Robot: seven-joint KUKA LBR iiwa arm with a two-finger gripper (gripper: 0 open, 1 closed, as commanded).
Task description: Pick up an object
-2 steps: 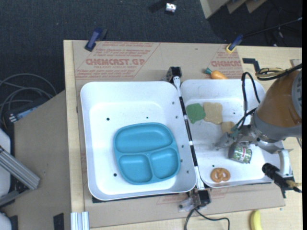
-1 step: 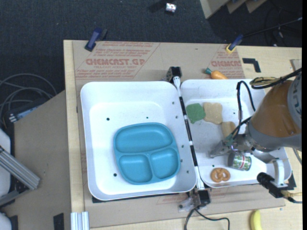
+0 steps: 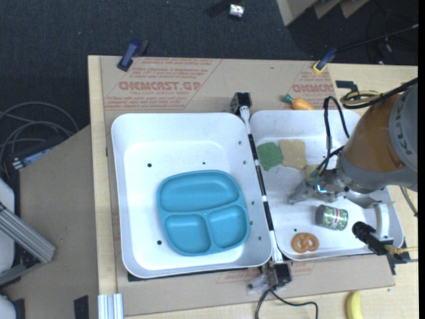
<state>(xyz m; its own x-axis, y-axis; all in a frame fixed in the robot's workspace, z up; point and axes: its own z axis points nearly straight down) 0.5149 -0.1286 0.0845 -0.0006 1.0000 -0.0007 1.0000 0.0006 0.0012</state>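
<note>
Seen from above, two white bins sit side by side. The left bin holds one blue divided tray with three compartments, well away from the gripper. The right bin holds four loose things: one green sponge-like piece, one tan square piece, one small can and one pretzel. The gripper hangs low over the right bin; whether it is spread or closed cannot be told, and nothing shows in it. The can lies on its side just beside the gripper, toward the near edge, with a green label and silvery ends. The pretzel lies beyond the can; the two flat pieces lie on the gripper's far side.
</note>
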